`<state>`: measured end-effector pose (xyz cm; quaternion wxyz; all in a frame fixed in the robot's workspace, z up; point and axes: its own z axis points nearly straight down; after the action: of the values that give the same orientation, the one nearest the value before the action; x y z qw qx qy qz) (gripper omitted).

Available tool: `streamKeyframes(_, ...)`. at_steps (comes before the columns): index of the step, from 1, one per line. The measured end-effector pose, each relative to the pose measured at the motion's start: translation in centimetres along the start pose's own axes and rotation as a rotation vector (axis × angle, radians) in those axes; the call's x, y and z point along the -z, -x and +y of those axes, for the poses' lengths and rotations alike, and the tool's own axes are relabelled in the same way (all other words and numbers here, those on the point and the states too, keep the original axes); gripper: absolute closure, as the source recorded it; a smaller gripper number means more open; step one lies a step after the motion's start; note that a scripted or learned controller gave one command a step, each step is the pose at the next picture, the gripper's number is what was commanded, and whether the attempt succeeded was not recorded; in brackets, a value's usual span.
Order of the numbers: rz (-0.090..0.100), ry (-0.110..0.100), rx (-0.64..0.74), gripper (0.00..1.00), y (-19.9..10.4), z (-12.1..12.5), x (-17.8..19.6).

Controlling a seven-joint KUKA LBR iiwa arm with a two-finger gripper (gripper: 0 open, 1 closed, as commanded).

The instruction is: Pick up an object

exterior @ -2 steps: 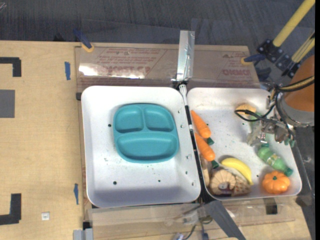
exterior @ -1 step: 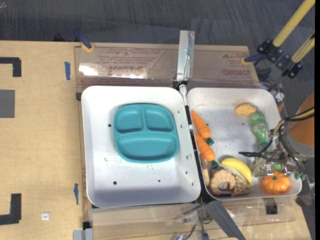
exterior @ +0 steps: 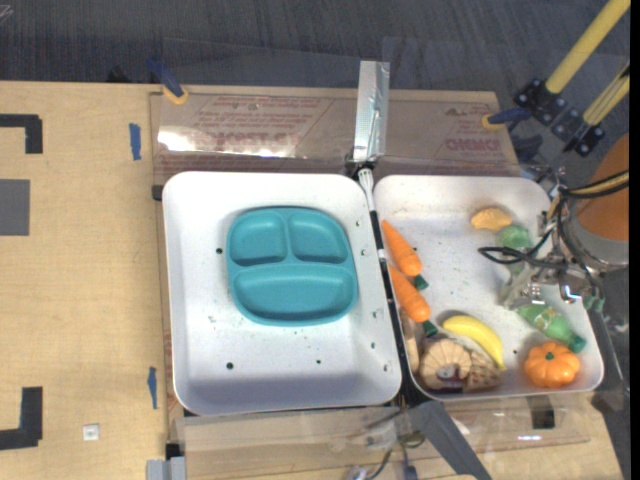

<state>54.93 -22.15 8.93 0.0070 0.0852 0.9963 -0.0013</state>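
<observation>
Bench (exterior: 80,268) of pale board fills the near edge and carries everything, with the two bins side by side on it. Biggest is the left bin (exterior: 190,298), holding a teal divided plate (exterior: 290,263) near its middle. The right bin (exterior: 450,258) holds the small toy foods, any of which would serve the task.

Over that bin's right side hangs the gripper (exterior: 540,278), tangled in dark cable and glare; whether it is released or clenched cannot be told, and nothing can be seen held in it. It sits low between a green piece (exterior: 515,236) towards the far side and a green bottle-like piece (exterior: 548,320) towards the near side, close to both; contact is unclear.

Among the foods, a tan, lumpy round item (exterior: 450,363) lies at the near wall, touching the banana (exterior: 478,336). Two carrots (exterior: 402,250) lie end to end along the left wall. The orange pumpkin (exterior: 551,364) sits in the near right corner, and a yellow-tan piece (exterior: 490,218) rests near the far wall.

All look like light, stiff, hollow plastic with a smooth skin, so likely slippery but not fragile. The banana would probably be best pinched across its narrow middle. The pumpkin's roundness and corner spot make it awkward. The carrots hug the wall, leaving little room on that side.
</observation>
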Motion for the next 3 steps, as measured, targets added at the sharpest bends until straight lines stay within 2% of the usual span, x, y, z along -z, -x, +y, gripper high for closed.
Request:
streamKeyframes(1, 0.001, 0.0, 0.294, 1.0, -0.3, 1.2, 0.0)
streamKeyframes(2, 0.0, 0.003, 0.155, 1.0, 5.2, 6.0, -0.1)
streamKeyframes(3, -0.001, 0.005, 0.348, 1.0, 8.0, 12.1, -0.1)
